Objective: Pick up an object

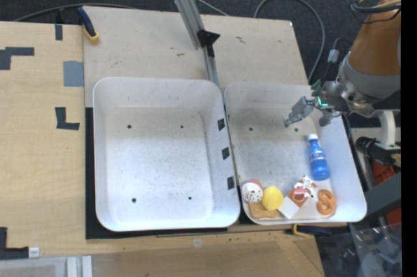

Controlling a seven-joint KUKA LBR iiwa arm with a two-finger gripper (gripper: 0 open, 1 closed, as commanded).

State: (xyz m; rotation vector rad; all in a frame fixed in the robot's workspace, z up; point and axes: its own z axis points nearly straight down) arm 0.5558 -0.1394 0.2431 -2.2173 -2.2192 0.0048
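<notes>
My gripper [307,114] hangs over the upper right part of the right bin [267,139], its fingers spread open with nothing between them. Just below it a blue bottle [318,158] with a white cap lies along the bin's right side. At the bin's front edge sits a cluster: a white speckled ball [252,192], a yellow lemon-like object [272,197], a tan flat piece [260,210], a red-and-white toy [301,191] and an orange pretzel-shaped item [325,202].
The left bin [156,152] stands beside the right one. A grey metal pole [186,2] slants down from the top to the bins' shared edge. Cables run behind the bench, and a blue-yellow tool [88,25] lies at the back left.
</notes>
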